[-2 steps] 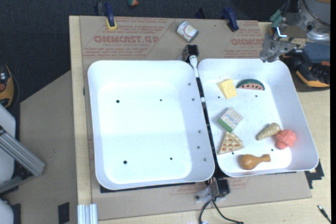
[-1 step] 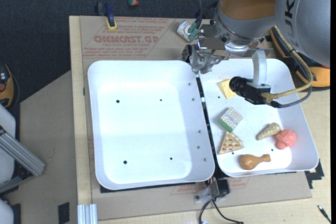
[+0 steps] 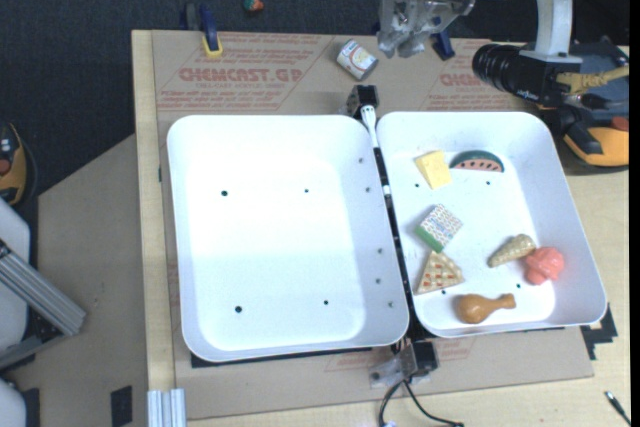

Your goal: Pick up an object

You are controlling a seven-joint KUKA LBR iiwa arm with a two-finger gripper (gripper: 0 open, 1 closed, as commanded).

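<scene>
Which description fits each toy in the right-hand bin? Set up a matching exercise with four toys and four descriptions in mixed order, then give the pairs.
Toys:
1. cheese wedge
2. watermelon slice
3. chicken drumstick
4. pink toy

Descriptions:
A. nearest the bin's front rim
B. yellow, left of the red-and-green slice
C. near the bin's right wall
D. near the bin's far rim, green rind

Pairs: 1-B, 2-D, 3-A, 4-C

Seven toy foods in right bin (image 3: 570, 215), gripper (image 3: 405, 33) above bench
</scene>
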